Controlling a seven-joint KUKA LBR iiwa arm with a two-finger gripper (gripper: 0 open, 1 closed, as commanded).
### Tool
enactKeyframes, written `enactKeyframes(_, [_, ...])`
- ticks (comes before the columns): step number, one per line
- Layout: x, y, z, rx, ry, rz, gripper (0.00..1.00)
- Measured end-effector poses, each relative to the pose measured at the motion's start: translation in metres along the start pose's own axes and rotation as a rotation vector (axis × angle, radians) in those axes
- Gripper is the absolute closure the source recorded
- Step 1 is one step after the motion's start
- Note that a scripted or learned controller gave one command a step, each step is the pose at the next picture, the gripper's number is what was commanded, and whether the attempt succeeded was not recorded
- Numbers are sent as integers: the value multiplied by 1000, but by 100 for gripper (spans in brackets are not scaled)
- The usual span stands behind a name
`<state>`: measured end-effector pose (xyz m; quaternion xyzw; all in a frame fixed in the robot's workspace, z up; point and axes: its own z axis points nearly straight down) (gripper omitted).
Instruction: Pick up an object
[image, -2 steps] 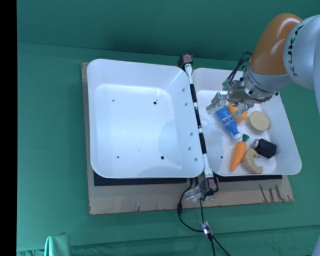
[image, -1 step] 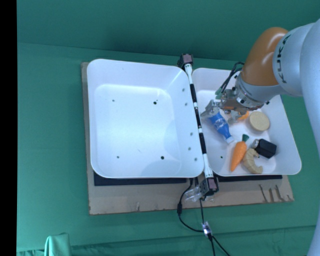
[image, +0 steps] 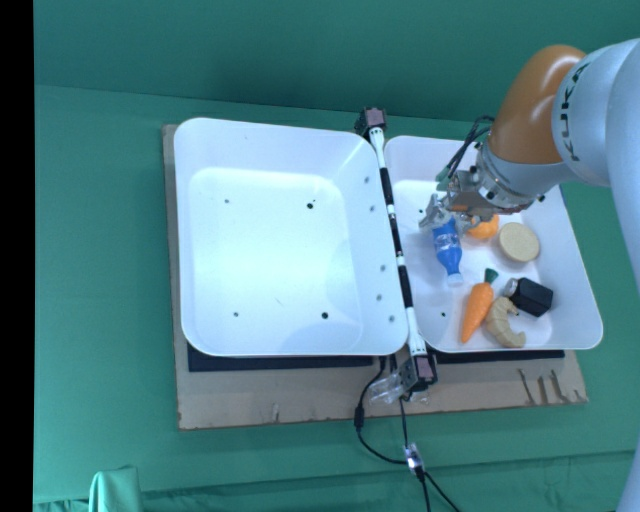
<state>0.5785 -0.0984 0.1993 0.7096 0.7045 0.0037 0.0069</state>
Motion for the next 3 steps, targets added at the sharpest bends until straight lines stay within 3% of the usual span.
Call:
enactKeyframes(1, [-3, 5, -44, 8, 2, -4, 100])
enactKeyframes(3, [-12, -2, -158, 4, 1, -4, 100])
